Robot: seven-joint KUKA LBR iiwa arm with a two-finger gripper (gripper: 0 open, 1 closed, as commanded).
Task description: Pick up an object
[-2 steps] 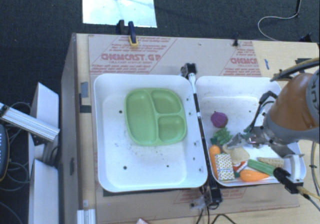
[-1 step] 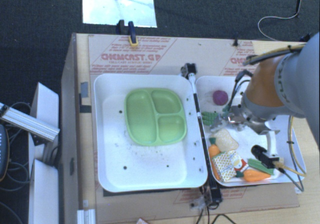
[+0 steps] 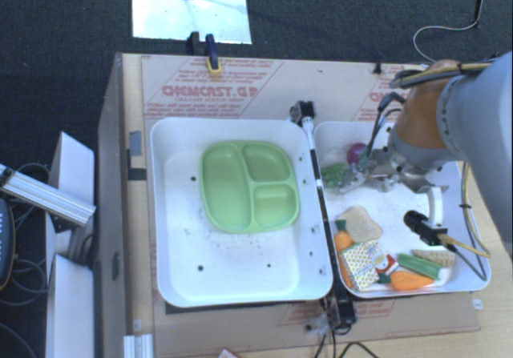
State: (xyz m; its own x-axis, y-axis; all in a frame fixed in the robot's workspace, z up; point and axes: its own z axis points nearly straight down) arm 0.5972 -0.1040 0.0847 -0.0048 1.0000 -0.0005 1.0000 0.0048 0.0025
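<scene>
green toy [image 3: 331,175] in right bin [image 3: 473,288], long axis running left-right, tool [image 3: 358,173] beside it, grip state unclear

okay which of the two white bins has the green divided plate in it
The left bin, the one farther from the arm, holds the green divided plate. The right bin holds small toy food pieces instead, with the gripper over it.

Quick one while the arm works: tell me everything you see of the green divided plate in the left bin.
The pale green plastic divided plate is a rounded rectangle with three compartments: one large along its left side and two smaller ones stacked on its right. It lies flat, right way up, slightly rotated, in the upper middle of the left white bin, resting on the bin floor. Its compartments hold nothing. Its right edge lies close to the bin's right wall. The gripper is over the right bin, apart from it.
</scene>
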